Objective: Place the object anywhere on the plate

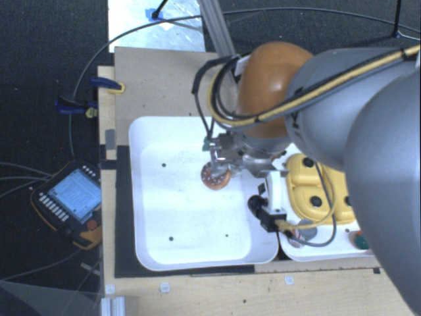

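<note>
- Right now my gripper [220,158] hangs low over the left bin [158,196], at the middle of the frame, just above a small round brown object [216,176].
- Whether that object is grasped, I cannot tell.
- Right of it, in the right bin [329,252], sits a yellow moulded piece [316,189], partly hidden by my grey arm [355,91].
- At the left edge of the frame, off the worktop [197,288], lies a handheld pendant [69,199] with a lit bluish screen; its writing is too small to read.
- Blue clamps [85,104] grip the worktop's upper left corner.
</note>
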`<state>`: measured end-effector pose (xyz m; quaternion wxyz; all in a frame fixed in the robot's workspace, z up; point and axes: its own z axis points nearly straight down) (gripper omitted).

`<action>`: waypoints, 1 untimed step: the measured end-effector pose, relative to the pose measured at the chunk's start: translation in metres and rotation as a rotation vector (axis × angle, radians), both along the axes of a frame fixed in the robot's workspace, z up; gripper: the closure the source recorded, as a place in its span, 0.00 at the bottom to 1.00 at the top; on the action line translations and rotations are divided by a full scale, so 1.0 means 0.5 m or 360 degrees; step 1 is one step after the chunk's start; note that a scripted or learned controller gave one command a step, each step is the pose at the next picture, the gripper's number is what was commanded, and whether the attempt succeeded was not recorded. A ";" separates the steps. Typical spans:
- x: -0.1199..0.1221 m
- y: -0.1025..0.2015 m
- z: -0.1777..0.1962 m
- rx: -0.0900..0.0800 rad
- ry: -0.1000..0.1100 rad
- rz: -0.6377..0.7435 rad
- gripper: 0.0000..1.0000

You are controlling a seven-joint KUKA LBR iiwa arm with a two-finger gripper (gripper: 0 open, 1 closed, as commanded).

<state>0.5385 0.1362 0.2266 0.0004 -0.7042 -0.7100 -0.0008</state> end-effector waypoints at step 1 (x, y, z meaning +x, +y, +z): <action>0.004 0.037 -0.003 0.0000 0.0000 -0.0002 1.00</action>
